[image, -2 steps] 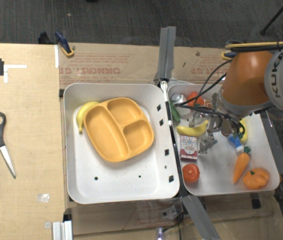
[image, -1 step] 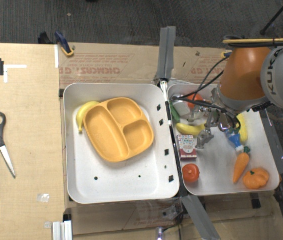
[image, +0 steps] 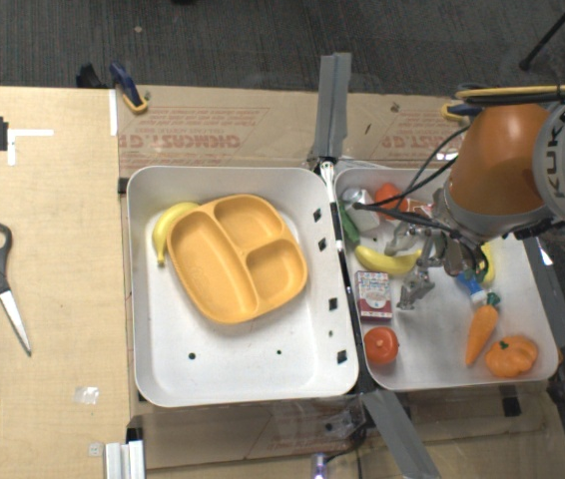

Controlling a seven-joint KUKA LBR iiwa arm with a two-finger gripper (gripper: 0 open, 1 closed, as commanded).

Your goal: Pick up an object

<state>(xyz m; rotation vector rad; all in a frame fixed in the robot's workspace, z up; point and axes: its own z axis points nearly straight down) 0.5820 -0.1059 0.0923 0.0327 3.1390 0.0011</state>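
In the right-hand shallow white bin (image: 522, 372) we see a clutter of toy food. A yellow plastic banana (image: 384, 260) lies near the bin's left side, just beside the pincer (image: 417, 285), which hangs low over the middle of the bin at the end of the grey arm with its orange band (image: 497, 163). We cannot tell whether the pincer is spread or pressed together, and we see nothing caught in it.

Just below the banana rests a small red and white box (image: 374, 296), and below that a round red tomato (image: 380, 344) near the bin's lower left corner. To the right of the pincer an orange carrot with a green top (image: 480, 330) lies tilted, and beside it, in the lower right corner, sits a small orange pumpkin-like piece (image: 511, 356). A green item (image: 349, 226) and a red-orange item (image: 386, 194) sit near the top of the bin, partly hidden by cables.

The left-hand white bin (image: 223, 367) holds a yellow-orange divided plastic plate (image: 238, 257) with three compartments; a second yellow banana (image: 169, 227) peeks out from under its upper left edge, touching it.

On the wooden table (image: 43, 367) to the left, well apart from the bins, lie grey-handled scissors (image: 1, 277).
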